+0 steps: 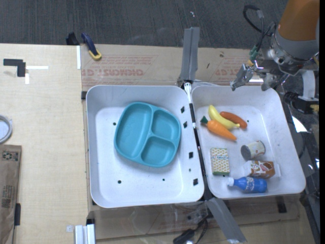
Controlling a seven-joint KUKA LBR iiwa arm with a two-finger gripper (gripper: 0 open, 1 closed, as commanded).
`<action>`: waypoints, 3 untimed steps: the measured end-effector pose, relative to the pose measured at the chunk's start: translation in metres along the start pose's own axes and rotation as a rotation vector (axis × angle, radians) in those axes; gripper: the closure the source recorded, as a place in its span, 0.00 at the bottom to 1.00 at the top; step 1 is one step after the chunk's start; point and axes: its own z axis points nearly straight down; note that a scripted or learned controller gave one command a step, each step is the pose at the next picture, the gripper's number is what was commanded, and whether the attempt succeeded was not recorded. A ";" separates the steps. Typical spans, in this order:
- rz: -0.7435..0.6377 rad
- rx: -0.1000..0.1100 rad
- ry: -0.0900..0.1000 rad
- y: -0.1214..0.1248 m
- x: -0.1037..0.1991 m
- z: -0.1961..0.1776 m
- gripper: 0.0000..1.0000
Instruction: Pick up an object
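A grey robot arm's gripper (254,77) hangs spread wide and empty above the right bin's (284,111) far rim. The approach step seems underway. Next it must descend over an item, perhaps the banana (219,117) just below.

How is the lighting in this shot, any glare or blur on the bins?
Camera view: even, soft light; the white plastic right bin shows mild sheen, the divided blue plastic plate casts little shadow; the metal end effector looks slightly soft, the small items reasonably sharp.
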 end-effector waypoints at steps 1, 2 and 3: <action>0.007 0.000 0.000 0.004 -0.016 0.156 0.00; -0.027 -0.033 -0.001 -0.051 -0.015 0.172 0.00; -0.024 -0.033 -0.002 -0.051 -0.015 0.163 1.00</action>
